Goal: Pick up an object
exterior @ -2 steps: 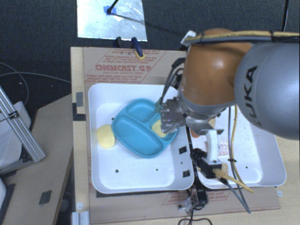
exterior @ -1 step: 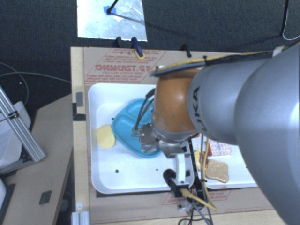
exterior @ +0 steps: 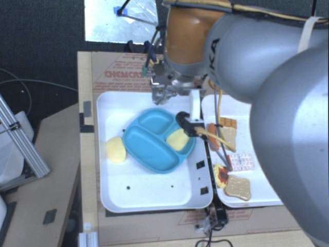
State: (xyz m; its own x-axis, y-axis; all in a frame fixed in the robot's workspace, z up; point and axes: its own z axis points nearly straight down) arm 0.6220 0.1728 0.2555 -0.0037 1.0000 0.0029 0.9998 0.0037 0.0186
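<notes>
Camera view | your two-finger gripper (exterior: 163,94) hangs upper centre over the left white bin's (exterior: 110,192) far edge | finger state: cannot tell | blue divided plastic plate (exterior: 151,148) nearest, likely target

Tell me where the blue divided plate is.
The blue divided plate lies in the left bin, near its middle, with one yellow piece beside it and another in its right compartment.

Bulky smooth grey arm (exterior: 267,76) with a rounded orange band (exterior: 187,35), a yellow-black cable (exterior: 241,8) along its top.
</notes>
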